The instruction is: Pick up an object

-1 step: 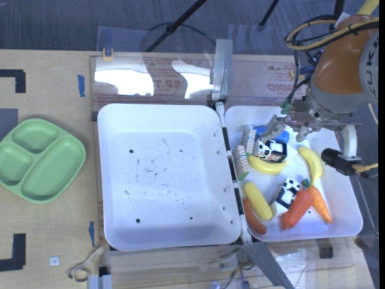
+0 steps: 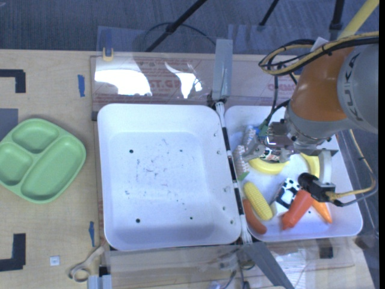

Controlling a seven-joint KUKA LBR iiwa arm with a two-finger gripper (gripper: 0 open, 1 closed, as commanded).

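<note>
Right now I am at the reaching step: my arm (image 2: 328, 89) comes in from the right and bends down over the right bin (image 2: 352, 224), with the orange band just above the wrist and my gripper (image 2: 272, 144) low among the toys. I cannot tell whether it is apart or together, and I see nothing clearly caught in it, so I judge that no object is picked yet.

Taking the banana (image 2: 266, 165) as my mark: the gripper sits just above it, perhaps touching. The corn cob (image 2: 257, 200) lies just below the banana, toward the bin's near wall. The carrot (image 2: 296, 209) lies to the lower right of the banana, beside a black-and-white block (image 2: 289, 190). A red piece (image 2: 254, 220) rests below the corn, near the bin's left corner.

Next, I think, comes closing on the banana and lifting straight up; the crowding could spoil the grasp
</note>
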